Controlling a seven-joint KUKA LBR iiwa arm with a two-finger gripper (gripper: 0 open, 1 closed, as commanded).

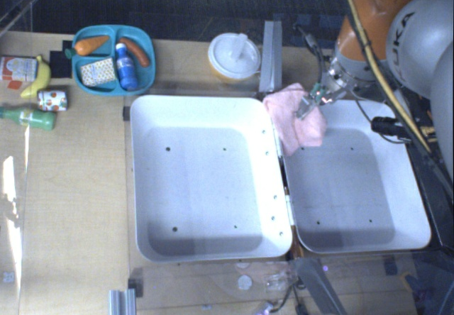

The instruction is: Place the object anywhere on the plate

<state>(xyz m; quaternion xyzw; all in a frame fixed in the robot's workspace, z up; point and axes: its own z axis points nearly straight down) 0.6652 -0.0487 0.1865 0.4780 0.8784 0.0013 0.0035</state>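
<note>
Pink cloth [294,122] is what we have our eyes on: a soft, crumpled rag bunched at the far-left corner of the right bin [355,221], its left part draped over the rim toward the divider between the two bins. The gripper [312,102] sits right on top of the cloth's upper right part, and we see fabric gathered around the fingertips, so we judge it pinched shut on the cloth, though the pinch looks shallow.

Where to take it? No ordinary plate offers itself; the nearest candidates are the blue divided tray [145,44] beyond the left bin [206,179], already carrying toy food, and the round white lid [234,54] just behind the bins. We cannot tell which counts as the plate.

To do this step well, we would want the lift straight up and slow, because a limp cloth hanging from a corner pinch can slip free or snag on the bin rim it is lying across. We clear that rim fully before travelling sideways. Over the target, we lower until the cloth's hanging end settles, then release, so it piles on rather than sliding off the edge.
</note>
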